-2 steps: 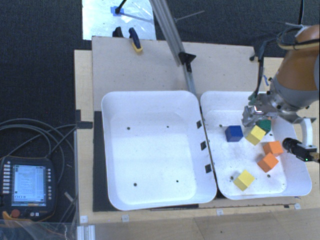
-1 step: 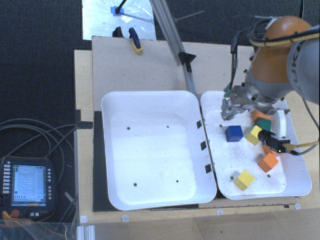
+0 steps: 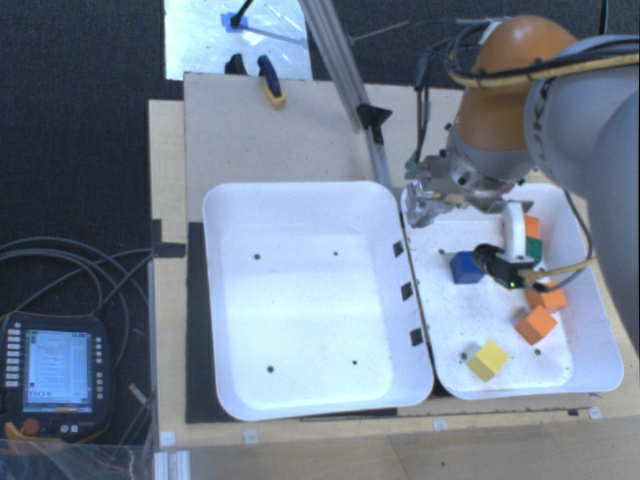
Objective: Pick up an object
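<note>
**Pincer working the right bin**

The pincer (image 3: pixel 432 200) is hanging over the right bin's (image 3: pixel 590 368) far-left corner; its grip I cannot tell. The blue block (image 3: pixel 465 267) is sitting squarely mid-bin, orange block (image 3: pixel 536 324) and yellow block (image 3: pixel 489 359) lying nearer. No writing is reading clearly.

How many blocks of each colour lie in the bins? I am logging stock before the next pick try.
Blue block: 1
Yellow block: 1
Orange blocks: 2
Green block, partly hidden: 1
Total: 5, all in the right bin; more may sit hidden under the arm.
</note>
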### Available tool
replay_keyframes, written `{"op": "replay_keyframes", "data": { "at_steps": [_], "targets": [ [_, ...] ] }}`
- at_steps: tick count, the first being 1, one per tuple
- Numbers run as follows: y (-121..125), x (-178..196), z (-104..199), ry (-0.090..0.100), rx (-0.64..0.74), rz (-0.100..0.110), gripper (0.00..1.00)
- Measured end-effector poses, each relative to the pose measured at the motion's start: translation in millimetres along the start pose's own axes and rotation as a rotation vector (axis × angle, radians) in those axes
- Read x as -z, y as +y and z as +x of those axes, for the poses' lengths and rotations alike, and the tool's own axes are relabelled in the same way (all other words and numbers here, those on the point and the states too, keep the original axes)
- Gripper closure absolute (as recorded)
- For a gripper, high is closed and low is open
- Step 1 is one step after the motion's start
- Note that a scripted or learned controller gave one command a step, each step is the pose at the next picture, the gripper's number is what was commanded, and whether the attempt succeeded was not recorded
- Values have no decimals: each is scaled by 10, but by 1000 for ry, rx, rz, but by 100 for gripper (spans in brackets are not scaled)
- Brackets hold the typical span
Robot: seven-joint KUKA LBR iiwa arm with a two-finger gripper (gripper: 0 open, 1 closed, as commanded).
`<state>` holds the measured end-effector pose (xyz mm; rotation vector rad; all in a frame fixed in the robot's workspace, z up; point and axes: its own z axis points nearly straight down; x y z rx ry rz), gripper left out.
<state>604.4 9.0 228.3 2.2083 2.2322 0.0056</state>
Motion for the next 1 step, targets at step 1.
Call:
{"op": "replay_keyframes", "data": {
  "at_steps": [1],
  "targets": [
    [255,182,477,1,0,-2,100]
  ]
}}
